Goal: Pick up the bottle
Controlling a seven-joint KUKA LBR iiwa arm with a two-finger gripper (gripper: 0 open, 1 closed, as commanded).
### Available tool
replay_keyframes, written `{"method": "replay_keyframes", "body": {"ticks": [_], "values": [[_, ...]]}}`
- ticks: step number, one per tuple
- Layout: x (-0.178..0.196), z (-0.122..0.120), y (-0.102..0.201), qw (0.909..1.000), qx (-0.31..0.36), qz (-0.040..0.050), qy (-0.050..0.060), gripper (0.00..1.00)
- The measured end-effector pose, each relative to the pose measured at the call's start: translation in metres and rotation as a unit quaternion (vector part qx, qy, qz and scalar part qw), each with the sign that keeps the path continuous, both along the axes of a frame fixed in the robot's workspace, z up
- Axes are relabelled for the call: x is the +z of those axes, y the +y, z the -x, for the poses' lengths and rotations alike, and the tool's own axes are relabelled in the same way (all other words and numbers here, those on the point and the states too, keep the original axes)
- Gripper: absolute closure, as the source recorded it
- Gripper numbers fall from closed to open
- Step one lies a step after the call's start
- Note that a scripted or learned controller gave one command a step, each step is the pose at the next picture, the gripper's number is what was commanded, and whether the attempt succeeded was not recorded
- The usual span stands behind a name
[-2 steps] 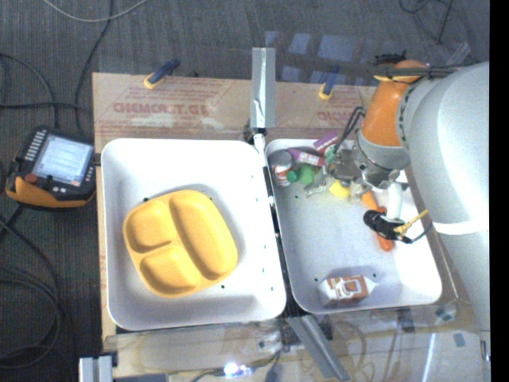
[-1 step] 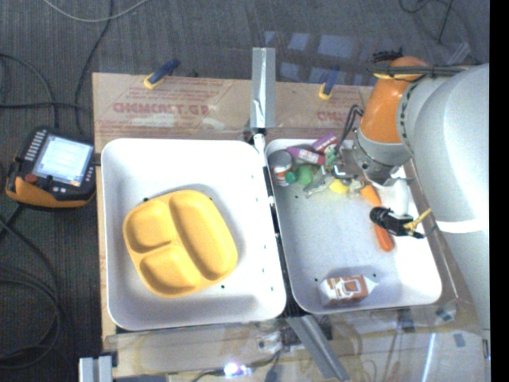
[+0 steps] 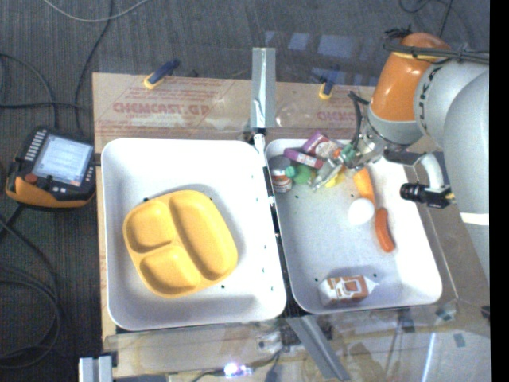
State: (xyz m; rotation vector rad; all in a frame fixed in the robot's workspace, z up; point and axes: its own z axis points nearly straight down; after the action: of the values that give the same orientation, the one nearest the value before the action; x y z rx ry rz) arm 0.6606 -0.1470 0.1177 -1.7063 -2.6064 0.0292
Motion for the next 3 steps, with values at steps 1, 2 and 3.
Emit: {"method": "replay_keyframes", "body": {"ticks": [1,2,3], "values": [[-0.029,0.018,0.024,0.9988,0.046,0.0039,-0.016,0.0],[0.065,0.048,0.104,0.9997,-0.017,-0.0002,-0.015,0.0],[0.066,0.135,0.14,0.9959,0.089,-0.0024,-0.015,0.0]]}}
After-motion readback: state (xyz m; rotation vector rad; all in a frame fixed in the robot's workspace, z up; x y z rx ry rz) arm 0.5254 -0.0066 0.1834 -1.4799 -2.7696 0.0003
